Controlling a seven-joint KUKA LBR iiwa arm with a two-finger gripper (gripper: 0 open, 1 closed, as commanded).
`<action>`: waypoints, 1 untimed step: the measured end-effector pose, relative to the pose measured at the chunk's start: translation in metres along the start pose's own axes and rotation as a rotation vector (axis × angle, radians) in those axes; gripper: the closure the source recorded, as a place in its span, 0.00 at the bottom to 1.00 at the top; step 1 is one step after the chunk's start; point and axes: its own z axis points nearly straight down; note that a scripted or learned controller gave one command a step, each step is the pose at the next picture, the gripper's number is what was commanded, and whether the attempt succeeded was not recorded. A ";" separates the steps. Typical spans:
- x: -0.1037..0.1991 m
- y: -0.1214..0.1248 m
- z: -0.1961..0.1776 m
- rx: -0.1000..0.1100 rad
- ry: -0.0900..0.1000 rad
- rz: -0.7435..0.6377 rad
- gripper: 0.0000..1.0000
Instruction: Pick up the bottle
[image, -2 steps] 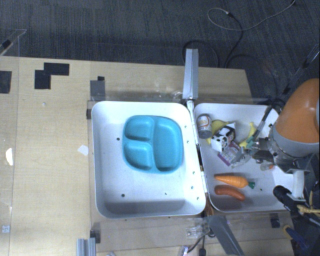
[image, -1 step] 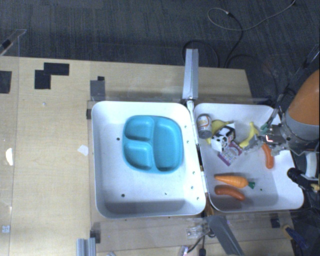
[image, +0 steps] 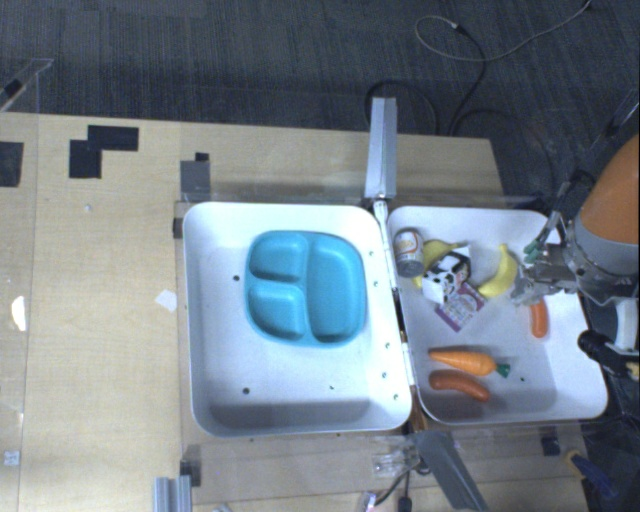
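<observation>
A small grey bottle (image: 407, 251) with a brownish end lies at the upper left corner of the right bin (image: 585, 400), close to the divider. My gripper (image: 536, 274) hangs over the right side of that bin, well to the right of the bottle, just past a yellow banana (image: 501, 273). Nothing is visibly in its grasp. The arm's orange band (image: 612, 200) is above it at the view's right edge.
Between bottle and gripper lie a second yellow piece (image: 438, 251), a black-and-white cow toy (image: 446, 276) and a purple card (image: 459, 307). A small orange item (image: 540, 320) sits below the gripper. A carrot (image: 464, 361) and a sausage (image: 459, 384) lie near the front. The left bin (image: 215, 330) holds a blue divided plate (image: 305, 286).
</observation>
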 end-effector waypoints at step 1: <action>0.004 -0.062 -0.128 0.002 -0.001 0.192 1.00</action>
